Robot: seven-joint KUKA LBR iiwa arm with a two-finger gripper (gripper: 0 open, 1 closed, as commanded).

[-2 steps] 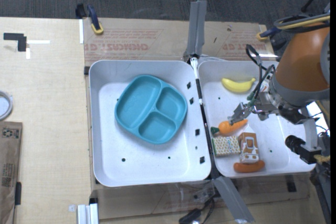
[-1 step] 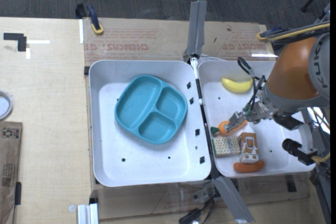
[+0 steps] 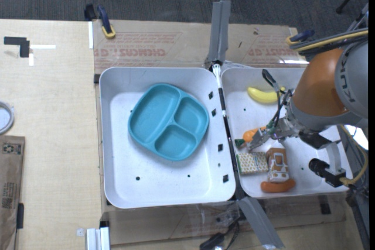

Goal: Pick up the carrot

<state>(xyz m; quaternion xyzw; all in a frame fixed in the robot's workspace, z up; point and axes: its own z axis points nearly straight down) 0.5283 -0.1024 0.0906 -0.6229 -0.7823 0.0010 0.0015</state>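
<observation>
Gripper: I see it low in the right bin; finger opening indeterminate.
Carrot: just beside the gripper tip.

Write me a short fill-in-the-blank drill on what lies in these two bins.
1. The blue divided plate lies in the ____ bin.
2. The banana lies in the ____ bin.
3. The carrot is ____ in colour.
4. The gripper is just beside the ____.

Missing words: left; right; orange; carrot

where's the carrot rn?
Camera view: carrot lies in the right bin, near its left wall, just above the sponge, at the claw tip.
</observation>
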